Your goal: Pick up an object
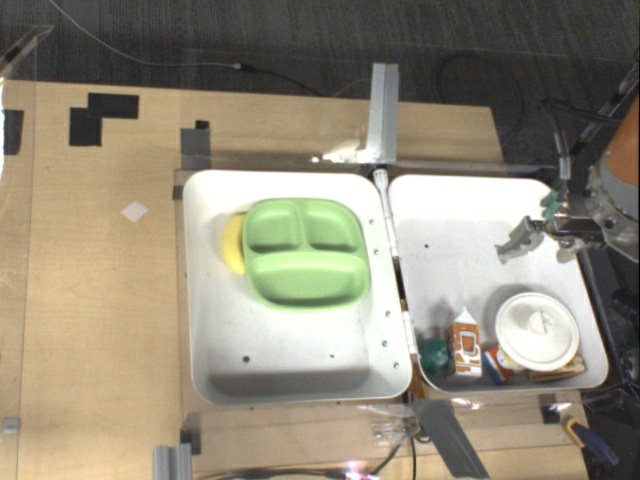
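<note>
Looking down on the bench (90,298), two white bins sit side by side. The left bin (210,358) holds a green tray (303,251) with three sections. The tray lies toward the top of the bin, and a yellow thing (232,245) peeks out from under it at 9 o'clock. The bottom half of this bin has lots of bare floor.

The right bin (450,218) has its things packed along the bottom edge, from 6 o'clock to 4 o'clock. A round white lid (538,330) sits near the right wall. Just beside it at 9 o'clock stands a small orange and white carton (465,348). A dark green thing (434,354) lies in the bottom left corner, touching the wall. Something blue and red (497,363) is tucked between the carton and the lid.

The gripper (525,238) comes in from 3 o'clock, over the top right part of the right bin. I cannot tell if its fingers are apart or together. The bin floor to its left is wide open.
</note>
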Tool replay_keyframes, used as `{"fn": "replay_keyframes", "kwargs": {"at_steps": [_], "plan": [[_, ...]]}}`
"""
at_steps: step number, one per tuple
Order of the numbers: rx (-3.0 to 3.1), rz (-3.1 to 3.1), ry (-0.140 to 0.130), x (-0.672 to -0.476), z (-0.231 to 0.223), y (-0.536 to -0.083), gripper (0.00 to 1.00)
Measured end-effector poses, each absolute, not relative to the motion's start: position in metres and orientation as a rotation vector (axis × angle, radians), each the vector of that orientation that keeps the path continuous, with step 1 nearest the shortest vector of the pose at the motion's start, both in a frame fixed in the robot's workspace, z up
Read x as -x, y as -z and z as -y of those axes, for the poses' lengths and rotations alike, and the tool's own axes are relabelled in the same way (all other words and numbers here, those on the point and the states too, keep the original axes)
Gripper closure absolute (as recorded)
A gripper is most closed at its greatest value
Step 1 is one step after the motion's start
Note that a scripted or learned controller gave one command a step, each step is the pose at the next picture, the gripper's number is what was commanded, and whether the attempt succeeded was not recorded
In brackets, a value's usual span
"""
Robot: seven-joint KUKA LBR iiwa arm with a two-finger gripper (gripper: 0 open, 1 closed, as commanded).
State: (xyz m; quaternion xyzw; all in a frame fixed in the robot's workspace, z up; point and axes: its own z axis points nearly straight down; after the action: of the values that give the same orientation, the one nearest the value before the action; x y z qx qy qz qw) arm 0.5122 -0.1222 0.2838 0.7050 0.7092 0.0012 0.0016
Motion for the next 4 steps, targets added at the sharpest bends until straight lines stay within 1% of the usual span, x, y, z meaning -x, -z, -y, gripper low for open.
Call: {"fn": "replay_keyframes", "kwargs": {"at_steps": [1, 2, 3, 4], "plan": [[-2.24, -2.203, -0.002, -0.487, 0.082, -0.146, 0.0], [-2.113, -2.311, -0.022, -0.493, 0.107, -0.092, 0.0], [-2.107, -2.312, -0.029, -0.495, 0.106, -0.104, 1.0], [-2.04, -2.383, -0.006, -0.488, 0.063, -0.233, 1.0]]}}
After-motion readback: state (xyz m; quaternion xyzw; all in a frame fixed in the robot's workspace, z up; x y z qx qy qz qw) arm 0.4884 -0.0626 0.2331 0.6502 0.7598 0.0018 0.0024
